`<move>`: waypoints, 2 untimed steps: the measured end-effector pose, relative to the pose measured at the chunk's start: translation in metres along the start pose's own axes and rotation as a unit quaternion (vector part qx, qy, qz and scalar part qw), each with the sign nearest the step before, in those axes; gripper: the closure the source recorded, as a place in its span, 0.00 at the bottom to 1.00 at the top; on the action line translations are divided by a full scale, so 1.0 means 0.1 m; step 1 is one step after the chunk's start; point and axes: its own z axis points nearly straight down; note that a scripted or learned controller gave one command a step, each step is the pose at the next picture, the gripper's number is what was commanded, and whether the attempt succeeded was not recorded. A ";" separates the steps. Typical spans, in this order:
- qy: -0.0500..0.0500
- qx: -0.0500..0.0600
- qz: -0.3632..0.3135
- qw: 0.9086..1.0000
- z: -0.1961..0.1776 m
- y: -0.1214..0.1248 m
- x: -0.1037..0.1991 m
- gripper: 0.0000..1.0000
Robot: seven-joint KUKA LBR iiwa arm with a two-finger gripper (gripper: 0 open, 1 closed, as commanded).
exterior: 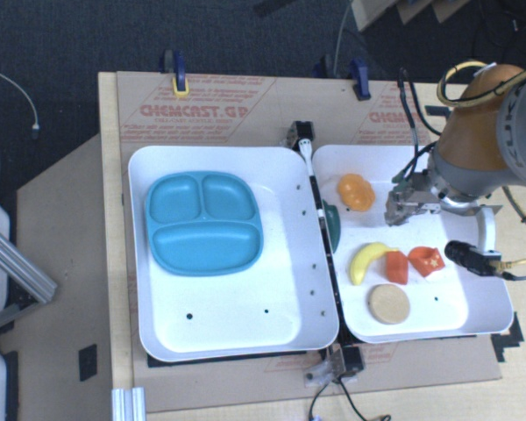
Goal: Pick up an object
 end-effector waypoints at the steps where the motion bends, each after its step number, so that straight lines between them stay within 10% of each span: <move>1: -0.001 -0.003 -0.001 1.000 -0.63 0.04 0.04 1.00; 2: -0.001 -0.002 -0.001 1.000 -0.90 0.05 0.04 1.00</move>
